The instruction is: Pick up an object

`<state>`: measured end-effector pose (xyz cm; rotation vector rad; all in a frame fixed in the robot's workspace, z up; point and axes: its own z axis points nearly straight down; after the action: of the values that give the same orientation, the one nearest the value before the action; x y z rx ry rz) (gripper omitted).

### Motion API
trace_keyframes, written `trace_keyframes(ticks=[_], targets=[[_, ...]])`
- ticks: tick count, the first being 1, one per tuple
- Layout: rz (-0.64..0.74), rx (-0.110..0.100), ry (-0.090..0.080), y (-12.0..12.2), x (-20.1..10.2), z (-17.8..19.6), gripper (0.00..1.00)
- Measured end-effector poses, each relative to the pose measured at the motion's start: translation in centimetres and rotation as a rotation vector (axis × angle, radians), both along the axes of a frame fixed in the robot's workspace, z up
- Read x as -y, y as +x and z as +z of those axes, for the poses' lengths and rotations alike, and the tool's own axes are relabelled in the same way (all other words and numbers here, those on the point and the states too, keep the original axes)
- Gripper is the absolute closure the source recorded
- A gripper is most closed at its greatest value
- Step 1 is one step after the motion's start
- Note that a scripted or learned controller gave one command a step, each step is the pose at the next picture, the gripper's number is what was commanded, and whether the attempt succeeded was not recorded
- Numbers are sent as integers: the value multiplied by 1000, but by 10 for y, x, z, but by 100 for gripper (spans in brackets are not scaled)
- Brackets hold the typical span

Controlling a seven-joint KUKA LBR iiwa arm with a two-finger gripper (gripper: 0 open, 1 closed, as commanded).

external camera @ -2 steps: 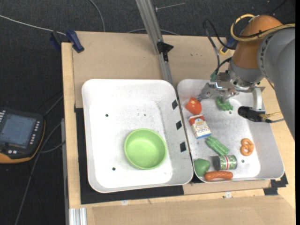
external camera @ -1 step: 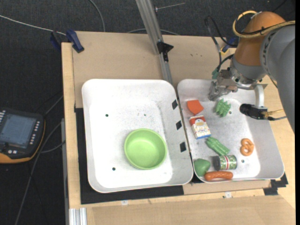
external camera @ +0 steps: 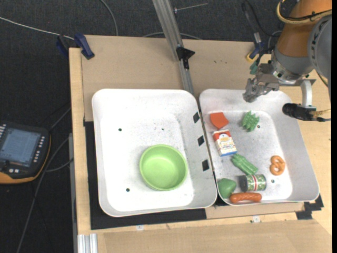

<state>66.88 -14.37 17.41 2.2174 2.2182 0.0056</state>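
While the gripper (external camera: 255, 91) is hanging over the back rim of the right bin (external camera: 303, 157), I cannot tell how its jaws are standing: they are blurring into one dark grey lump from this angle. Nothing is showing between them, so I am reading it as carrying nothing.

Nearest candidate is the small green knobbly toy (external camera: 250, 121), sitting just in front of the gripper and apart from its neighbours. Left of it, the orange-red block (external camera: 219, 120) is lying near the bin's left wall, with the small white carton (external camera: 225, 143) just below it. Further forward, the green pickle-like toy (external camera: 244, 164) is running down toward the can (external camera: 253, 182), and the two are looking close to touching. The green leaf-shaped piece (external camera: 227, 186) and the red sausage (external camera: 245, 197) are crowding the front corner beside the can. The pretzel (external camera: 277, 165) is lying alone by the right side.

The left bin (external camera: 108, 120) is holding a green bowl (external camera: 163, 167).

Risks, as I am judging them: a descent from here is likely landing on the rim or bare floor, not on an object. In the front cluster, fingers are likely straddling two items and knocking the can rolling. The flat pretzel and block are offering little to pinch.
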Motion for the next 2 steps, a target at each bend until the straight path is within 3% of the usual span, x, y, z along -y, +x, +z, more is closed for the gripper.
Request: trace_keyframes(ticks=[1, 2], targets=[[0, 0, 0, 1, 7, 61, 100], [0, -7, 1, 1, 7, 31, 100]])
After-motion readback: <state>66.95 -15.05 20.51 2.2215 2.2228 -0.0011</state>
